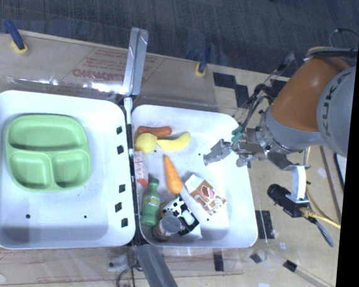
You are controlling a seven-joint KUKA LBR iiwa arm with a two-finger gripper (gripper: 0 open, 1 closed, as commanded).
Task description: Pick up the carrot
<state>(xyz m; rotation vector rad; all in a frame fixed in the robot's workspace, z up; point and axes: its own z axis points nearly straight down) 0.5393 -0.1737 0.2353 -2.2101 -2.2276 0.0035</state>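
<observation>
Camera view shows two white bins side by side. The carrot (173, 174) lies in the middle of the right bin (241, 196), with its thin tip toward the far edge. Just beyond that tip is a yellow banana (174, 142), and a red sausage (154, 131) lies near the far left corner. A green bottle (151, 201) lies close by, along the left edge. A white carton (206, 198) sits just right of the carrot. The gripper (219, 152) hangs over the right side of this bin, apart from the carrot. Its fingers look a little apart, with nothing between them.

The carrot is crowded. If the gripper comes down a bit off, it might bump the carton or grab the banana. The carrot is smooth and pointy, so it might slip out.

The left bin (100, 214) has a green tray (47, 151).
</observation>
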